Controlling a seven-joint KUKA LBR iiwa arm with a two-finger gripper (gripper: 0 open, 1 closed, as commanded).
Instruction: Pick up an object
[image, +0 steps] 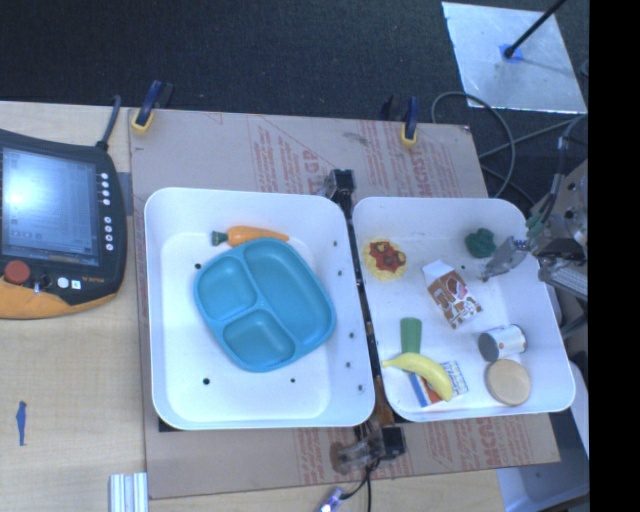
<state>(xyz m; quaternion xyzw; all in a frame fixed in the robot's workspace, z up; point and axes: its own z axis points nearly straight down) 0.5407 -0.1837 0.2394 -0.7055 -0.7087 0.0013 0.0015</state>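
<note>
Cardboard (300, 160) under bins, perhaps taped.

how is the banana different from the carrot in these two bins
The banana is yellow and curved; the carrot is orange and straight. The banana lies in the right bin partly over a small packet; the carrot lies in the left bin against the blue plate. Both look like toy food.

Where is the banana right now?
The banana lies near the front edge of the right bin, just below the green block and left of the tan disc.
</note>
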